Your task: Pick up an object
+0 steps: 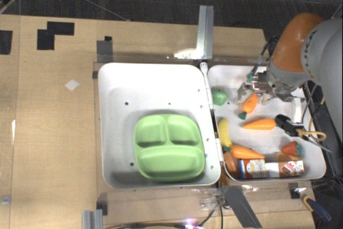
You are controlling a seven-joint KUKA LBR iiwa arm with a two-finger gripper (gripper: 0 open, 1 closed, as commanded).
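My gripper (258,89) hangs over the back of the right bin (236,75). A small orange carrot (248,104) sits tilted just below it, its upper end right at the gripper's tip. Whether it is gripped or only touched is unclear. A longer orange carrot (259,125) lies flat a little nearer the front. A green round piece (218,97) rests by the bin's left wall.
The right bin's front holds a yellow banana (224,133), another carrot (247,152), a labelled bottle (271,169) and a red strawberry (290,149). In the left bin (115,115) lies a green divided plate (169,146). A metal post (206,29) stands behind the bins.
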